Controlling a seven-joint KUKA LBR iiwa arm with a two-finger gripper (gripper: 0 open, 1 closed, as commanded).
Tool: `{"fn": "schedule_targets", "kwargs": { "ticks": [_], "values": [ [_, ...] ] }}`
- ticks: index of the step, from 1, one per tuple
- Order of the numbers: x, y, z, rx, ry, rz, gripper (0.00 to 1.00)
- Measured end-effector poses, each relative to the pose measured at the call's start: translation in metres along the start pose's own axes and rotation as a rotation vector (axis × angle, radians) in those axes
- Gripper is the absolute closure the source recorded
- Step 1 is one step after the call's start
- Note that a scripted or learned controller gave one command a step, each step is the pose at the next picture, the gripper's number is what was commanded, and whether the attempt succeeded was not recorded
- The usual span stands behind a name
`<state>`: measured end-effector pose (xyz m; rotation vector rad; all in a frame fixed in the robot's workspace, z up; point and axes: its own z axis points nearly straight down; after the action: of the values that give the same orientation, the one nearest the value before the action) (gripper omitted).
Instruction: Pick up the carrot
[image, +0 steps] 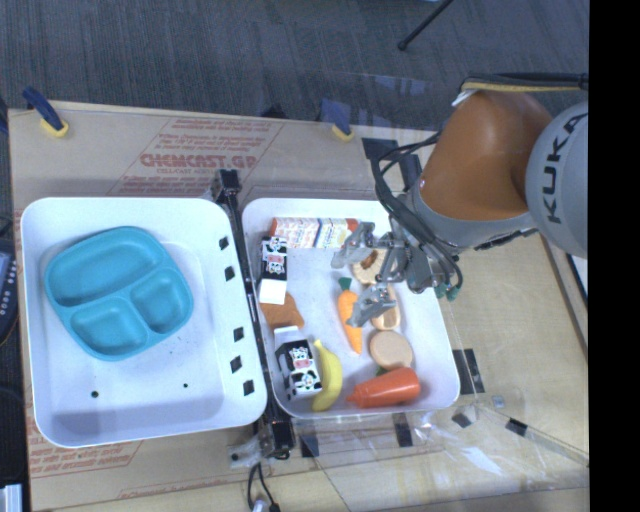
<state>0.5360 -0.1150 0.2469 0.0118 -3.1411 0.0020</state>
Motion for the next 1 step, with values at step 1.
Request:
{"fn": "schedule_targets", "kwargs": {
  "ticks": [1],
  "values": [
    [-0.0102,-0.0006,0.1327,-0.005,0.010,-0.185,0.00]
  ]
}}
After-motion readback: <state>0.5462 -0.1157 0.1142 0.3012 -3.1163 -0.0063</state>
